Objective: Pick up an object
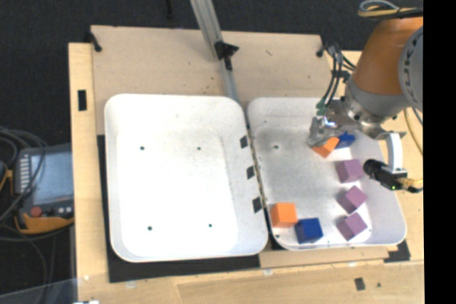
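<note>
While the left bin sits beside it, your right bin carries the load: an orange cube and blue cube at its near edge, three purple cubes further right. Your gripper is clamped on an orange block above that bin's far half.

**Bench and its 2 bins**

A pale wooden bench carries 2 shallow white bins side by side, touching along their inner edges: the left bin and the right bin. A black mat shows beneath the left bin's front edge.
</note>
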Motion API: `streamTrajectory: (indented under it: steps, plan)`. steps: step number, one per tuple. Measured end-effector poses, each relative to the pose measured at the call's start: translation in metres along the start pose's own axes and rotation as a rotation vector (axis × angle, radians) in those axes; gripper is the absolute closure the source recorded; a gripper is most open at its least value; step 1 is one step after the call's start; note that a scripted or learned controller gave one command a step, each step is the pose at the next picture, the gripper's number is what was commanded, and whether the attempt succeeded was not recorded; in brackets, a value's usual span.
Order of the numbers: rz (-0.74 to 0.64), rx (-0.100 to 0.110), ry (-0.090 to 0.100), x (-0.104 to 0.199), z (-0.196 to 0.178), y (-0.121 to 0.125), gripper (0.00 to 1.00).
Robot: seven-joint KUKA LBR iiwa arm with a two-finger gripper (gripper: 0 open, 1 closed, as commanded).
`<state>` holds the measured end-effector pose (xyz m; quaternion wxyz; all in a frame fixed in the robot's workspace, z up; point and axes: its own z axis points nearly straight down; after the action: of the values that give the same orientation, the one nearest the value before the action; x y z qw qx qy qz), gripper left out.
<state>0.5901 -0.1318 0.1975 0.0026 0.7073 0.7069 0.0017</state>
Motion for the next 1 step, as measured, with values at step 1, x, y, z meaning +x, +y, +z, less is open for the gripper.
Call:
streamTrajectory:
  steps: [1]
  plan:
    - [-0.003,-0.002,-0.001,-0.0017,-0.0545,0.0020,1.00]
